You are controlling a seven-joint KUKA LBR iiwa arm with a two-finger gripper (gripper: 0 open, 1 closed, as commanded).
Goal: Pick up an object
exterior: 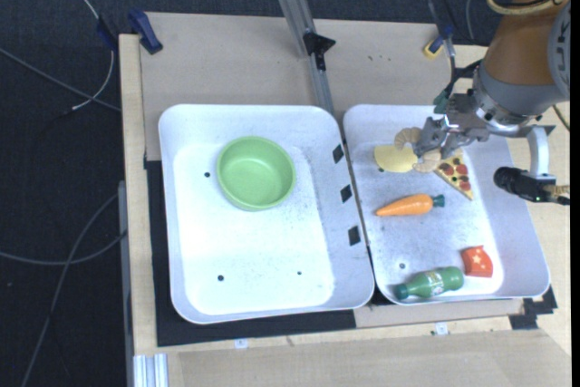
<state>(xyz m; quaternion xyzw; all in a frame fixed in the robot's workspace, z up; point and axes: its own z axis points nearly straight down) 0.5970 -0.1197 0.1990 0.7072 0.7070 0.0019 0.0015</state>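
A: Entry, single overhead view. Where is the tool?

B: Low over the right bin, at its far end, hanging from the grey arm that enters from the right. It sits just above a cluster of three items: a pale yellow flat piece, a tan rounded piece behind it, and a pizza slice toy just to the right.

A: Released or clenched?

B: Cannot tell. The tip is too small and blurred against the items beneath. Nothing reads clearly as gripped.

A: Other candidates in that bin?

B: Orange carrot lying crosswise mid-bin, near the cluster but apart from it. Green bottle on its side at the near rim. Red pepper-like piece just beside the bottle's cap end, towards the right wall.

A: Left bin?

B: One green bowl, upright, in the far half. Both bins sit side by side on the table, edges nearly touching.
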